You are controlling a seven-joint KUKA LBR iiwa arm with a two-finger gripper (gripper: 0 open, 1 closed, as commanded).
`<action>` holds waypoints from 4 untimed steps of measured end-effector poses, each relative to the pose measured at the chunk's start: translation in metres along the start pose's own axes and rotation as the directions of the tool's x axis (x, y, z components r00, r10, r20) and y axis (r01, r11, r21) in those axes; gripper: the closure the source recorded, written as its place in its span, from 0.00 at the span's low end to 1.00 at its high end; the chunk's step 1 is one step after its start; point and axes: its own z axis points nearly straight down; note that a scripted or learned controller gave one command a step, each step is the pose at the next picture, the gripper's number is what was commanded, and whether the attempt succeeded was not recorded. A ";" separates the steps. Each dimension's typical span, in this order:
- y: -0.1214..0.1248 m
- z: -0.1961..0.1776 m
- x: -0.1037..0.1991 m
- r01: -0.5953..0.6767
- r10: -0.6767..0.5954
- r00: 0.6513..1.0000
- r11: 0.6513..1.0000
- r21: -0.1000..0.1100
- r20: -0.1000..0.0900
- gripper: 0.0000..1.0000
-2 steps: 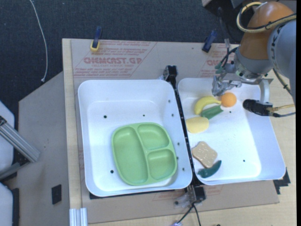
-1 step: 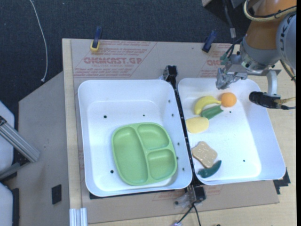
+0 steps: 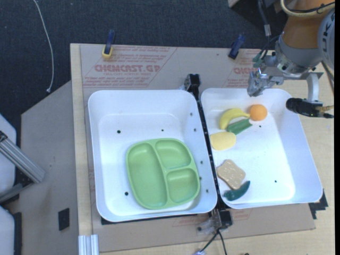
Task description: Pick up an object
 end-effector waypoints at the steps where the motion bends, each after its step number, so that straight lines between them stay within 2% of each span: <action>1: -0.013 -0.010 0.048 0.004 -0.004 1.000 1.000 0.006 -0.003 1.00; 3: -0.046 -0.002 0.155 0.005 -0.005 1.000 1.000 0.009 -0.003 1.00; 4: -0.071 -0.006 0.189 0.003 -0.003 1.000 1.000 0.009 -0.002 1.00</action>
